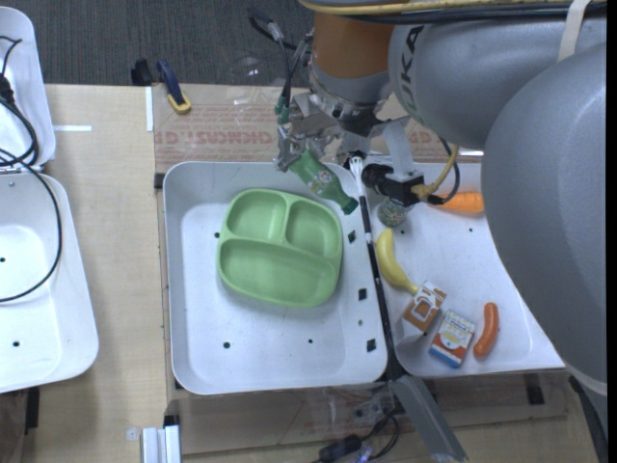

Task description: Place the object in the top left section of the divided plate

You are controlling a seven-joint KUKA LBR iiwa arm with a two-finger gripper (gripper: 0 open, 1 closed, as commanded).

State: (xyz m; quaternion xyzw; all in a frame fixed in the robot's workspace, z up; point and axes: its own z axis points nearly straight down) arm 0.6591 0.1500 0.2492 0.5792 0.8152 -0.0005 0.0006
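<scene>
A light green divided plate (281, 249) lies in the left bin (193, 336), with two small sections at its far side and one long section at its near side. My gripper (308, 160) hangs just above the plate's far right rim. A dark green packet-like object (326, 181) sits between its fingers, tilted down to the right over the bin's far right corner. The gripper is shut on that object. All three plate sections look bare.
The right bin (501, 355) holds a banana (390, 261), a small brown carton (424, 310), a blue and orange box (452, 340), a red sausage-shaped toy (488, 329) and an orange carrot-like item (467, 203). The big grey arm covers the right bin's far side.
</scene>
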